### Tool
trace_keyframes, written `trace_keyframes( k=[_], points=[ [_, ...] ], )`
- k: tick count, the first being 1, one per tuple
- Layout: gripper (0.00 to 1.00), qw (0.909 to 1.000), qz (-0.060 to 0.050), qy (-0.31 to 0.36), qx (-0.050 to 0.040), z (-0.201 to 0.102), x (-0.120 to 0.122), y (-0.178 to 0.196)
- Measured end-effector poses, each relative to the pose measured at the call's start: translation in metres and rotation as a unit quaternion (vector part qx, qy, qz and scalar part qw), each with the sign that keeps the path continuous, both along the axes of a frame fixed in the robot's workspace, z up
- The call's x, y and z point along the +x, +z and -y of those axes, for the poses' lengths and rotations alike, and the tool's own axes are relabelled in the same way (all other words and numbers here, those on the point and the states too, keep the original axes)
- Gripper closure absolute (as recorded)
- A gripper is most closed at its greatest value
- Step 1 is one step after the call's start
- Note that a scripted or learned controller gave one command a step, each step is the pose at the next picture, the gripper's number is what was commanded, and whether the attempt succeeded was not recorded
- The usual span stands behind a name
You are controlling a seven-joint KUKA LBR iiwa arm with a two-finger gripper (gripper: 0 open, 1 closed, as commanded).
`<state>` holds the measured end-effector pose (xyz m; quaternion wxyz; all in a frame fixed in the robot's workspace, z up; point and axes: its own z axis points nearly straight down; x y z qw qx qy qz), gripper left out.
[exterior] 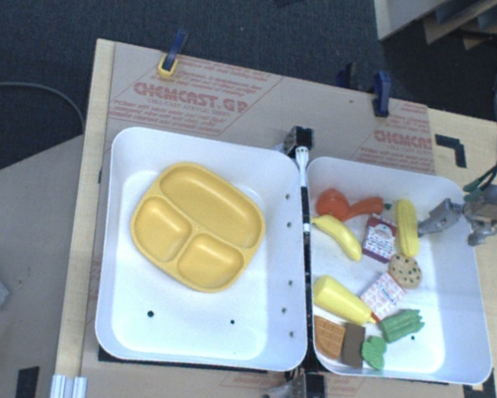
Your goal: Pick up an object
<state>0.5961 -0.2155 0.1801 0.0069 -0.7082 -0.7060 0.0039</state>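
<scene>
The right bin (474, 324) holds several toy foods. Among them are an orange carrot piece (343, 203), a yellow banana (337, 236), a yellow corn cob (405, 228), a small red box (379, 240), a cookie (405, 269), a pink and white packet (384, 295), a yellow wedge (342, 300) and a green piece (401, 323). My gripper (450, 231) hangs over the bin's upper right part, just right of the corn cob. Its fingers are spread open and hold nothing.
A yellow divided plate (196, 225) lies in the left bin (114, 313). At the right bin's front edge sit a waffle piece (327, 336), a brown bar (352, 343) and a green broccoli piece (374, 352). Blue clamps (379, 93) hold the board at the back.
</scene>
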Motion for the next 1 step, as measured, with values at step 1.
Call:
trace_keyframes(
  k=[1],
  points=[
    [0.0,1.0,0.007,0.002,-0.0019,-0.0003,0.0036,0.0086]
  ],
)
